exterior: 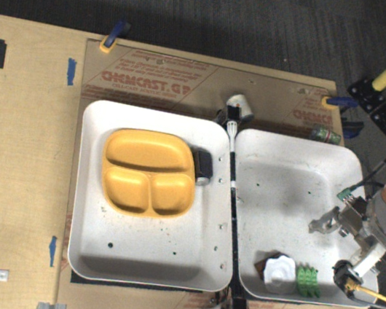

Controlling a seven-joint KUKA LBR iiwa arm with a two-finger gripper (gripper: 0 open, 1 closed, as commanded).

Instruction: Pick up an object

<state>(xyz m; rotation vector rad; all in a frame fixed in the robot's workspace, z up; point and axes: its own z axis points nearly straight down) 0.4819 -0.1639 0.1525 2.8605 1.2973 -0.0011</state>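
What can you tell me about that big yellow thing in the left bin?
The yellow tray looks like smooth moulded plastic with rounded corners and three hollows: one wide across the top, two smaller below. It lies flat, open side up, in the upper half of the left bin. A small dark object sits against its right edge.

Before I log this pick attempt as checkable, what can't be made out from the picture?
- Gripper: metal parts blur together over the right white bin; finger state unreadable.
- Dark object beside the yellow three-compartment tray: partly hidden by the tray, identity unclear.
- White crumpled object next to the green ridged block: too small to identify.
- Arm: cut off by the right edge.
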